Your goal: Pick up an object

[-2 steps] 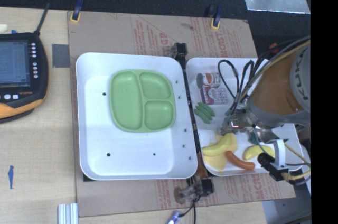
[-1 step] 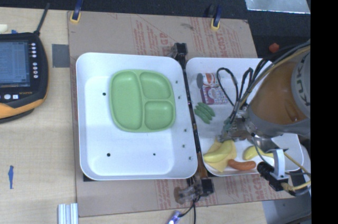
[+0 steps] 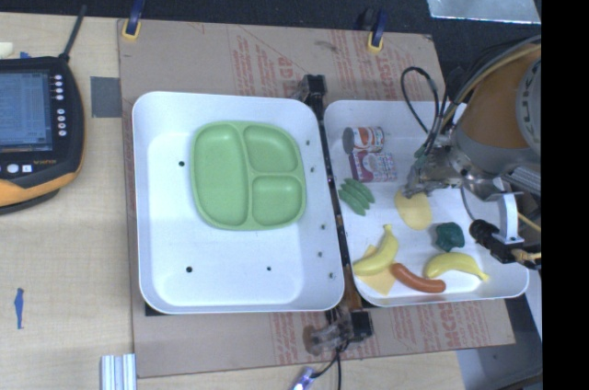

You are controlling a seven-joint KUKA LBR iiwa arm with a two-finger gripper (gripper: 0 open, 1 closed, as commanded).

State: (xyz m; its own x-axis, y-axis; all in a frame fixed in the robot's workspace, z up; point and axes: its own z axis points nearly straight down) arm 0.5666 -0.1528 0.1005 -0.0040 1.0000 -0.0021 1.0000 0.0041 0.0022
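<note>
Right bin (image 3: 515,292): two bananas (image 3: 377,256) (image 3: 456,265), one sausage (image 3: 418,279), one can (image 3: 365,138), one lemon (image 3: 414,212) directly beneath gripper (image 3: 421,186) (finger state: cannot tell). Left bin (image 3: 166,278): one green plate (image 3: 248,175).

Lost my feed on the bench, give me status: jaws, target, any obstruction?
Gripper low over right bin, above yellow lemon-like piece. Nothing seen held. Dark green piece and bananas close by.

Bright, even light — soft (slightly blurry)
</note>
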